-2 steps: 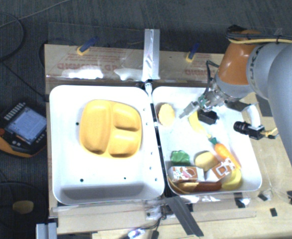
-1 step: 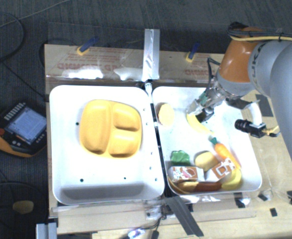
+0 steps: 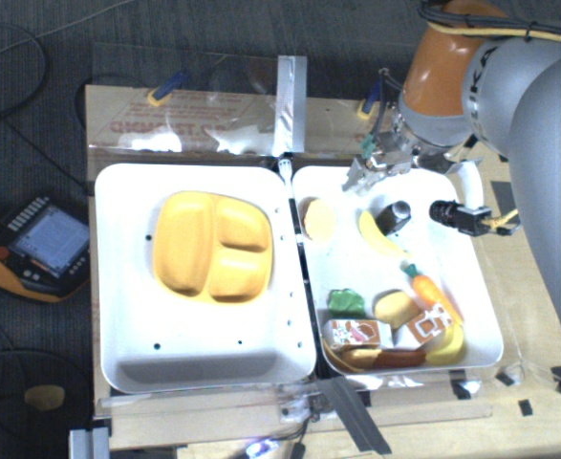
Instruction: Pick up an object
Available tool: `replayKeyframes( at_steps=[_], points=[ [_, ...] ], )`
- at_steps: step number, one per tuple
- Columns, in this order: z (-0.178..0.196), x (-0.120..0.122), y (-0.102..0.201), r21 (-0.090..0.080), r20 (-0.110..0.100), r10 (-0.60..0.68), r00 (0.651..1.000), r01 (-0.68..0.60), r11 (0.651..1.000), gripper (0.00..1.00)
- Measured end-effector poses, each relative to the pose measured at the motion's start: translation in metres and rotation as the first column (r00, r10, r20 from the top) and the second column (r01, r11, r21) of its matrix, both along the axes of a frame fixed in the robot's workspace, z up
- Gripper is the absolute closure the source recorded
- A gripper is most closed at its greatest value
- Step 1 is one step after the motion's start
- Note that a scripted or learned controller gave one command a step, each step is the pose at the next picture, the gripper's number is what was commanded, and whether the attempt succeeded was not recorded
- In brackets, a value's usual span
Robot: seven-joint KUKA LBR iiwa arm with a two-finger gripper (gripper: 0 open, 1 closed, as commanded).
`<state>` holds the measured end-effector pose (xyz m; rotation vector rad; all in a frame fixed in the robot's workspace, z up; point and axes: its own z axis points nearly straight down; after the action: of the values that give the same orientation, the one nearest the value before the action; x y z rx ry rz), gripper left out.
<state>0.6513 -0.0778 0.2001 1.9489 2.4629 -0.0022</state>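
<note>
Nearest us, small cartons (image 3: 356, 334) and a yellow toy (image 3: 447, 344) are crowding the right bin's (image 3: 481, 299) front edge, beside a green piece (image 3: 346, 301) and a carrot (image 3: 423, 285). Our jaws (image 3: 380, 163) are hanging over that bin's far side; we cannot tell whether they are spread or pressed together. A banana (image 3: 376, 234) is lying just in front of them, with a pale disc (image 3: 318, 220) to its left. A yellow divided tray (image 3: 212, 245) is sitting in the left bin (image 3: 127, 347).
</note>
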Motion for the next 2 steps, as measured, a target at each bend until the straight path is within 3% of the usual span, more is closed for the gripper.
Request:
replayKeyframes(
  at_steps=[1, 2],
  points=[
    [0.0, 0.0, 0.0, -0.001, -0.001, 0.0, 1.0, 0.0, 1.0, 0.0],
    [-0.106, 0.015, -0.058, 0.0, -0.003, 0.297, 0.955, -0.297, 0.955, 0.0]
  ],
)
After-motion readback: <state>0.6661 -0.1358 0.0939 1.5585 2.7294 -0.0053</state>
